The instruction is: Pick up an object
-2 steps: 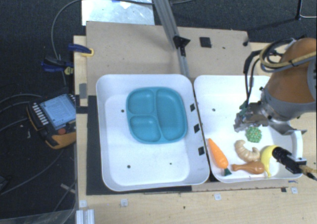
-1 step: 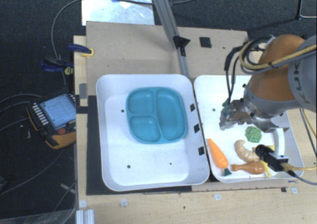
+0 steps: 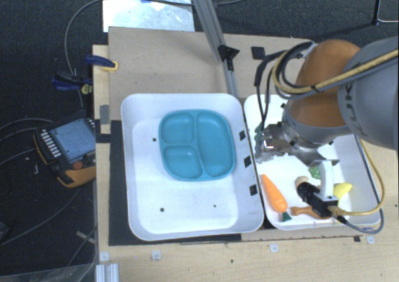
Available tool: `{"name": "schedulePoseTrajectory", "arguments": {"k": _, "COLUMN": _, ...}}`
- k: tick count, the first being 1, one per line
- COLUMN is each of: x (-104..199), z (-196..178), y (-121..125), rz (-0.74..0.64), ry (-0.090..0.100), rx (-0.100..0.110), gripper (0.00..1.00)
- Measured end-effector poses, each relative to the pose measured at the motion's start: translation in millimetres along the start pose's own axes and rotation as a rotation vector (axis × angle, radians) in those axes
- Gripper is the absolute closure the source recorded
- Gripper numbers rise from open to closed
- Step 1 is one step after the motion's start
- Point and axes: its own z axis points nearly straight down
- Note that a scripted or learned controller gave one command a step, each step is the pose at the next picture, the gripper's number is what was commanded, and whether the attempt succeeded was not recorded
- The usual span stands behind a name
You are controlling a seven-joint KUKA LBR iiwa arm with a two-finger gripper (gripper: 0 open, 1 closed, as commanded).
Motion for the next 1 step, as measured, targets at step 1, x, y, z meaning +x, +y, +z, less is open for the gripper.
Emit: {"name": "schedulePoseTrajectory", "arguments": {"k": 1, "x": 49.5, "z": -2.1, "y": -9.4, "rz": 0.001, "ry": -0.001, "rx": 0.002, "gripper": 1.00}}
